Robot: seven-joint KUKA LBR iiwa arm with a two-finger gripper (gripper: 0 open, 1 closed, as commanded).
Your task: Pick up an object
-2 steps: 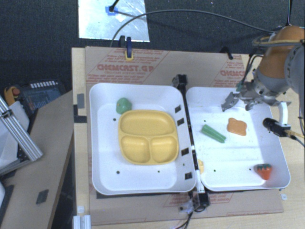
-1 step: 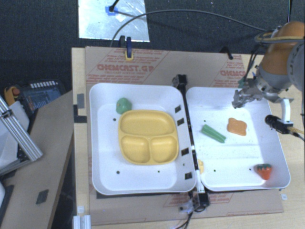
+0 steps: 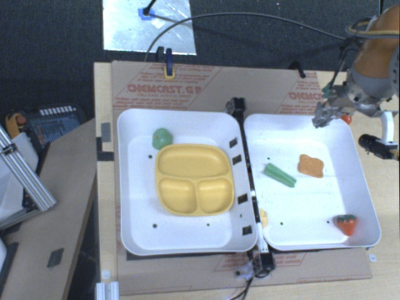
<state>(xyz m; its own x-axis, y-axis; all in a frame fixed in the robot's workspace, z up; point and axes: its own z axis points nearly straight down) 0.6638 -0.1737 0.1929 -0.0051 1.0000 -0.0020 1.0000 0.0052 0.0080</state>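
The tool, grip state unreadable, hovers at the right bin's one-o'clock rim; descending here risks clipping it.

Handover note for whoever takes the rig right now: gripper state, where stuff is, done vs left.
Gripper: over the far right corner of the right bin, nothing seen between its fingers; open or shut can't be told.
Right bin: green stick near the middle, orange piece beside it on its right, red and green piece in the near right corner, a small yellowish bit at the left wall.
Left bin: yellow divided tray, green lump at its far left corner.
Done: nothing picked.
Left: descend, grasp one item, lift.
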